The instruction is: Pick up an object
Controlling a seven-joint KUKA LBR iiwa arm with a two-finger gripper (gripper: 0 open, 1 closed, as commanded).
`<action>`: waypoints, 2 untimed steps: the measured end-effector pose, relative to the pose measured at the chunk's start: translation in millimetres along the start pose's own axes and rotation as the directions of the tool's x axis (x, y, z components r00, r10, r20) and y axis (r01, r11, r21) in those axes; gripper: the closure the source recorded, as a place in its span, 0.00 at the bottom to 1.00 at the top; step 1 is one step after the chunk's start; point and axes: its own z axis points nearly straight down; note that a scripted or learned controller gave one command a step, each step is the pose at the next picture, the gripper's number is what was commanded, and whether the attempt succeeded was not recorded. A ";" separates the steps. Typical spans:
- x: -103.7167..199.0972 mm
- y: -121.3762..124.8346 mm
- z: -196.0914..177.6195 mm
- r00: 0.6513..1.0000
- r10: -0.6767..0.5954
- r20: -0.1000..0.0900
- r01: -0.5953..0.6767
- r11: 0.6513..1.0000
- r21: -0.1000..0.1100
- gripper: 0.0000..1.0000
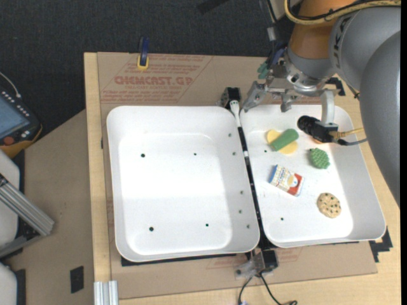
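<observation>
My gripper [269, 101] hangs over the far left corner of the right bin [362, 189], its fingers spread apart with nothing between them. Just in front of it and slightly to the right, a green pickle-shaped piece [284, 138] rests across a flat yellow piece [287, 148]. A green spiky object [319, 158] lies to the right of those. A small white carton with blue and red print [285, 180] sits near the bin's middle. A round speckled cookie [329, 204] lies at the front right.
The left bin [127, 170] adjoins the right one along a shared raised rim [247, 164]. Both stand on a cardboard sheet [159, 75] with a blue clamp [144, 54] at its far edge. The arm's bulk fills the upper right.
</observation>
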 end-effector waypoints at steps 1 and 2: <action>-17.8 -76.0 -25.7 1.000 0.015 0.002 -0.015 1.000 0.022 0.00; -46.1 -133.2 -30.3 1.000 0.018 0.003 -0.018 1.000 0.024 0.00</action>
